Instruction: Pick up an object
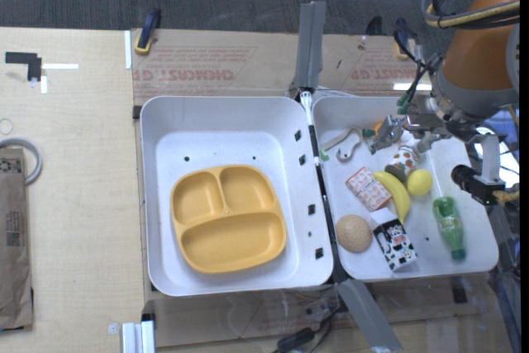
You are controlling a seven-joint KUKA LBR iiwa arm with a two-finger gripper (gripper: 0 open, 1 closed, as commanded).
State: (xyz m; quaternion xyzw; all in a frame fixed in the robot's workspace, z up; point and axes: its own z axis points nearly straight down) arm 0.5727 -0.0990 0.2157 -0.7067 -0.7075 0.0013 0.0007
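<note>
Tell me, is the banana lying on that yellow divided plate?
No. The banana lies in the right bin among other items, while the yellow plate sits in the left bin.

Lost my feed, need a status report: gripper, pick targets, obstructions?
Gripper low over right bin's far end, nothing visibly held. Banana, lemon, green bottle lie loose. Objects crowded.

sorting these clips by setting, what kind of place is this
Likely a robotics lab bench: a robot arm reaches over two white bins, one with a yellow divided plate, the other with toy food like a banana.
</note>
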